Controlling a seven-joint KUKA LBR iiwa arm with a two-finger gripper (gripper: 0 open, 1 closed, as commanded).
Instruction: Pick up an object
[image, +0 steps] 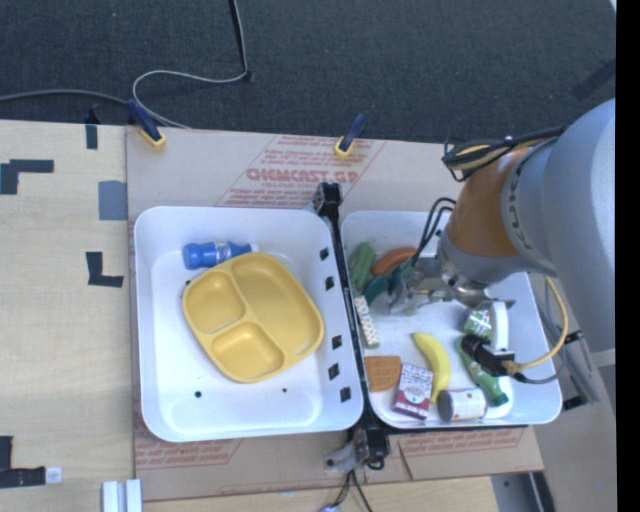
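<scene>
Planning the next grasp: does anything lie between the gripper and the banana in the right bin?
Nothing visible does. The gripper sits by the green things near the top of the right bin. The banana lies just below it in the view, with bare white floor between.

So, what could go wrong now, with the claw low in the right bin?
1. The claw sits among tightly packed items, a green vegetable and an orange piece, so it may grab two at once or none.
2. The banana lies close by; the claw could knock it when lifting.
</scene>
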